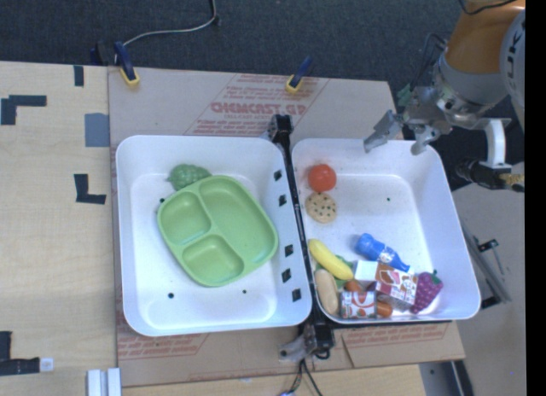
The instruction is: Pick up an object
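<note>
Clearly the approach is only beginning: the gripper (pixel 397 136) hangs with fingers apart over the right bin's (pixel 452 215) far rim, well apart from the tomato (pixel 322 177) inside; next, descend.

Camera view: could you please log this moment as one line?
hand: open, above right bin's far rim | holding: nothing | toys clustered in near corner | tomato, cookie apart | green tray: left bin
</note>
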Controlling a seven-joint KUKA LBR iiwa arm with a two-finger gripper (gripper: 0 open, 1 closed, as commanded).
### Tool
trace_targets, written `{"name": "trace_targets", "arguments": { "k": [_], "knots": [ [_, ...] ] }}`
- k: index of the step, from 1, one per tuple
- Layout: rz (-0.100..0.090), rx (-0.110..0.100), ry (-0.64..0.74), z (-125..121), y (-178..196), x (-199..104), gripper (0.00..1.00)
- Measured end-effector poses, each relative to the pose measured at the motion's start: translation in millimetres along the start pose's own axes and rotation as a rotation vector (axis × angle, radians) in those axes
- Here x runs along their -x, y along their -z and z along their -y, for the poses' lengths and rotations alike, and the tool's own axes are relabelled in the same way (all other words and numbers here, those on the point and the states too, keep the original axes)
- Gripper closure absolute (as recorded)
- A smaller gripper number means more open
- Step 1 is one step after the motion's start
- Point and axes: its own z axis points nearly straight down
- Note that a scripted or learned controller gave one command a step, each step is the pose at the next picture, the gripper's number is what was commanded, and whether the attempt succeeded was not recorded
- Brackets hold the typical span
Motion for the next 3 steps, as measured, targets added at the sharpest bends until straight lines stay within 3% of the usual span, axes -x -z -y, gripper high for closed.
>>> {"name": "trace_targets", "arguments": {
  "k": [1,2,3],
  "knots": [
    [-0.001,-0.003,0.000,-32.2,-106.2,-35.3,0.00],
    [0.000,0.001,0.001,-33.4,-165.7,-41.3,0.00],
    [0.001,0.007,0.000,63.8,-173.6,-37.7,0.00]
  ]
}}
